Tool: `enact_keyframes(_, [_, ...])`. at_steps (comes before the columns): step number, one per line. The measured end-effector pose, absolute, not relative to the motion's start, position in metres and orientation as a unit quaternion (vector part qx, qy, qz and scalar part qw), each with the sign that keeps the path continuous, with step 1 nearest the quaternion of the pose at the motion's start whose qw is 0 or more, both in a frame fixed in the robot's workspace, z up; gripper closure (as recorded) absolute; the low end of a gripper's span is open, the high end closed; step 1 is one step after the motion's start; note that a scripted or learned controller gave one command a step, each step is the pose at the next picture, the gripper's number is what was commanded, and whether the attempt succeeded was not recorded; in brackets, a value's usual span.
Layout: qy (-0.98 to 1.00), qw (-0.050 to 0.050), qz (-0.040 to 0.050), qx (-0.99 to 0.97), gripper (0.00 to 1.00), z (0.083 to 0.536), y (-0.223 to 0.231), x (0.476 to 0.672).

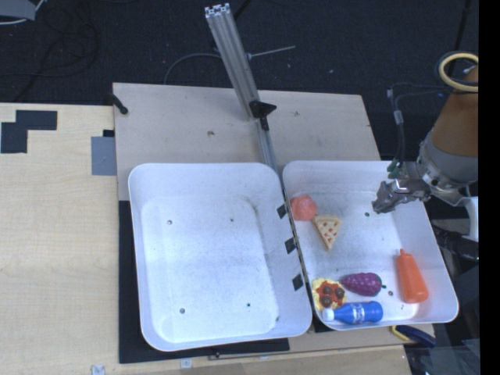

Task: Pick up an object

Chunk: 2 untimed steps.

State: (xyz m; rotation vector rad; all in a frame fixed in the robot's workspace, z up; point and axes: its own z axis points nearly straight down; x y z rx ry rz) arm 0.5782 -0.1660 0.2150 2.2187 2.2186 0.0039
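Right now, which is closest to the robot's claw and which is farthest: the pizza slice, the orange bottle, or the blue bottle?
Measured from the gripper at the right bin's upper right, in the camera view:
1. Pizza slice, nearest, toward the bin's middle left.
2. Orange bottle, next, along the bin's right side, lower down.
3. Blue bottle, farthest, at the bin's bottom edge.
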Motion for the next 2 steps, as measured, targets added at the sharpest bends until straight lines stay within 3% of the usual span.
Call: enact_keyframes(2, [0.709,0.000,0.0005,0.706,1.00,0.233,-0.050,0.576])
